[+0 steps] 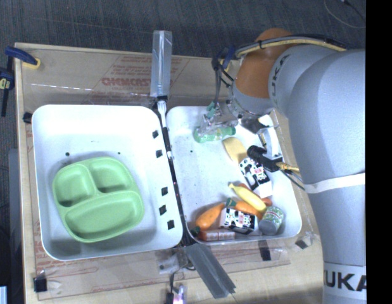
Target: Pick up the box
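Wooden surface (88,75) carrying two white bins, end effector (216,122) low at far end of right bin (189,170), grip state impossible to tell, cow-patterned box (239,220) lying unlifted among clutter at near end, pickup apparently all ahead.

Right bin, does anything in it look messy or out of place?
Somewhat. Its items crowd the right bin's near right corner: a carrot, banana, can and two black-and-white boxes lie jumbled, touching. The green tray sits flat in the left bin.
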{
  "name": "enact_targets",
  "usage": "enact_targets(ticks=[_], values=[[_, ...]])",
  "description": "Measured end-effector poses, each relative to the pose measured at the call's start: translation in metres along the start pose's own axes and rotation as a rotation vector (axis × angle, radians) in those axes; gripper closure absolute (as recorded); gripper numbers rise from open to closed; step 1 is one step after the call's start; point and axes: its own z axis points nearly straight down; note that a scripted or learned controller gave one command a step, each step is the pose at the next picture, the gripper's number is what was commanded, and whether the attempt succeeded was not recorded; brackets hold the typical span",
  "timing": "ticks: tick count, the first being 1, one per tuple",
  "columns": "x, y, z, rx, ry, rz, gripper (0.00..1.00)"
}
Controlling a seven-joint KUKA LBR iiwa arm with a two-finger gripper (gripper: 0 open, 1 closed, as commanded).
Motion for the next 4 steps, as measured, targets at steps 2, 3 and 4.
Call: enact_targets(ticks=[2, 3, 4], values=[[-0.002, -0.006, 0.012, 0.002, -0.004, -0.077, 0.0], [0.004, -0.001, 0.013, 0.002, -0.005, -0.06, 0.0], [0.022, -0.047, 0.029, 0.032, 0.016, -0.123, 0.0]])
